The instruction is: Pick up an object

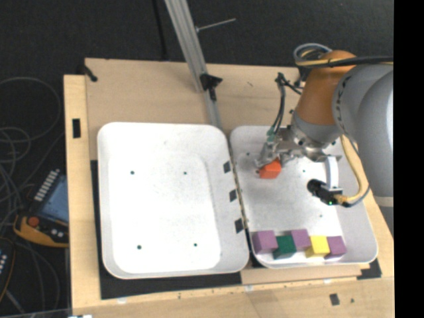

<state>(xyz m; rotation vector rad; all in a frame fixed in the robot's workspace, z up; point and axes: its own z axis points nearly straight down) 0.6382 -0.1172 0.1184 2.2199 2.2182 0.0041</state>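
In the right bin (291,204), my gripper (269,159) hangs over the far left part. An orange block (269,170) sits between its fingertips, and the gripper is shut on it. The block's top is hidden by the fingers. Along the bin's front edge lie a purple block (265,240), a green block (285,246), a yellow block (320,245) and another purple block (336,245).
The left bin (165,197) lies beside the right one, with small black clips (233,195) along the shared edge. A slanted metal pole (189,38) rises behind the bins. The grey arm with its orange band (318,98) and a cable loop cover the right bin's far right.
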